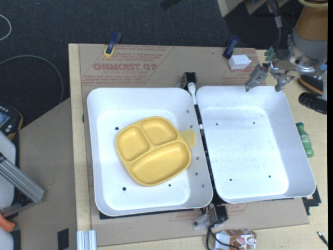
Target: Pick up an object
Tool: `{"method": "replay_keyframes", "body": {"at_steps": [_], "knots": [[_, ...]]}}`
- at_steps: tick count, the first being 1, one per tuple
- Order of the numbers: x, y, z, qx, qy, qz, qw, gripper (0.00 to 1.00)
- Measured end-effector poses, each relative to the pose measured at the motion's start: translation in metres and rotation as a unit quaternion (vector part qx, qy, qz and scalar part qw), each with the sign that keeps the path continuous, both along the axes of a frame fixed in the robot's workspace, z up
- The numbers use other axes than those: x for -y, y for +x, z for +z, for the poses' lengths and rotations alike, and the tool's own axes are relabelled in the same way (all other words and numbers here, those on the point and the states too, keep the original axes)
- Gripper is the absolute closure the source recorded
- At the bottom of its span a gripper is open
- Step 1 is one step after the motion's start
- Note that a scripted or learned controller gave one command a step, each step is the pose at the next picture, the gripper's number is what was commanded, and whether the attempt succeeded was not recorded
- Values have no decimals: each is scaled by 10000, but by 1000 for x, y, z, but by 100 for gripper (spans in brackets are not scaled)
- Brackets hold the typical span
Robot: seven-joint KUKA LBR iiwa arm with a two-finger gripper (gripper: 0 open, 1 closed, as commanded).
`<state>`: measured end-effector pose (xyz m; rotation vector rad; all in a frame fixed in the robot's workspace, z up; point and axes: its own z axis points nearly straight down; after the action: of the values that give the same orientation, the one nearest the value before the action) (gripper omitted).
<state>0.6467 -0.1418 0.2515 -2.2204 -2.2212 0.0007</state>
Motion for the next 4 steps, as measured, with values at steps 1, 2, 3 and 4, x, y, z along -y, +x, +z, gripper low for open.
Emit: {"method": "replay_keyframes", "body": {"at_steps": [1, 2, 3, 4], "knots": [[-18, -38, 133, 80, -14, 13, 10000, 0], [-46, -107, 223, 49, -6, 15, 10000, 0], [-86, -170, 288, 52, 0, 25, 10000, 0], [-269, -169, 194, -44, 3, 82, 10000, 0]]}}
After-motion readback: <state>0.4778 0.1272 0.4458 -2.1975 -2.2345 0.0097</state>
